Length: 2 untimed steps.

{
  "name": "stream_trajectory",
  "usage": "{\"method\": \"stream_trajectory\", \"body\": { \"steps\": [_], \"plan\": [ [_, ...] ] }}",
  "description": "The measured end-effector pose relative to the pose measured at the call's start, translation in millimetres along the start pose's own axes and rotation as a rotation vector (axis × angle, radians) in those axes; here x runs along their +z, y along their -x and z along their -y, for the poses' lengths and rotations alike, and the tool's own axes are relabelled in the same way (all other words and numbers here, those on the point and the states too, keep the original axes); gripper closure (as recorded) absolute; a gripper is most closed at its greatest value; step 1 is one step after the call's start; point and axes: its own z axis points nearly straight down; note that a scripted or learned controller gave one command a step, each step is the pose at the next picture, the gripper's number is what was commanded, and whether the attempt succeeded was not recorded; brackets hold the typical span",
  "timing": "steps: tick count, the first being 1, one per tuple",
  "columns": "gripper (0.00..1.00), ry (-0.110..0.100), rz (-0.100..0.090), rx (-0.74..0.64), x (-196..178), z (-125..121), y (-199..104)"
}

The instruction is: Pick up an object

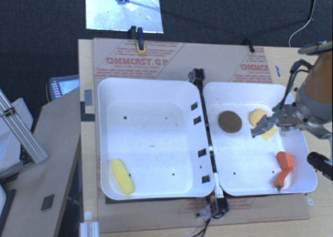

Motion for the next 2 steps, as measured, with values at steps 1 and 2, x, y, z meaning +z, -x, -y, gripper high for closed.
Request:
{"method": "stream_trajectory", "body": {
  "steps": [1, 2],
  "plan": [
    [0.0, 0.002, 0.001, 0.001, 1, -18, 11],
    [1.0, 0.004, 0.001, 0.001, -9, -19, 10]
  ]
}}
